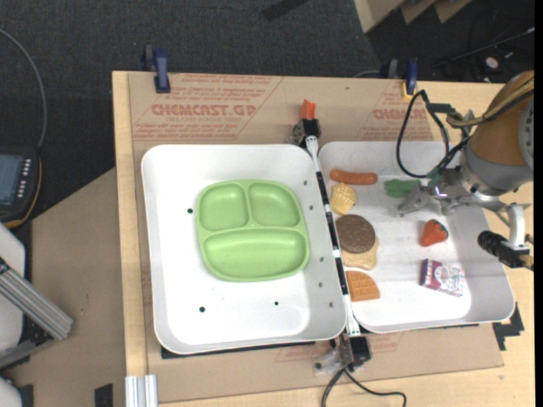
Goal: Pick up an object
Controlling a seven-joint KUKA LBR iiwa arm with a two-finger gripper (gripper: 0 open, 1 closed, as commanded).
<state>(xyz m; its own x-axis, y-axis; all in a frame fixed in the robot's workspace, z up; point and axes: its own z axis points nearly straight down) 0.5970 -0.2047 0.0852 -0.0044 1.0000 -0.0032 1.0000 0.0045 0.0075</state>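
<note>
My gripper [428,200] hangs over the upper middle of the right bin [484,308], reaching in from the right. Just to its left, partly under it, lies a green toy [395,187]. A red strawberry-like toy [434,232] sits right below it. Along the bin's left side lie a sausage [353,176], a pale yellow piece [343,197], a round brown patty [355,234] and an orange waffle-like piece [363,287]. A purple packet [442,276] rests at the lower right. I see nothing held.
The left bin [170,303] holds a green divided plate [251,230]. A black clamp strip [327,219] runs between the bins. The arm's grey body and orange band [502,138] with black cables [416,134] overhang the right bin's upper right corner.
</note>
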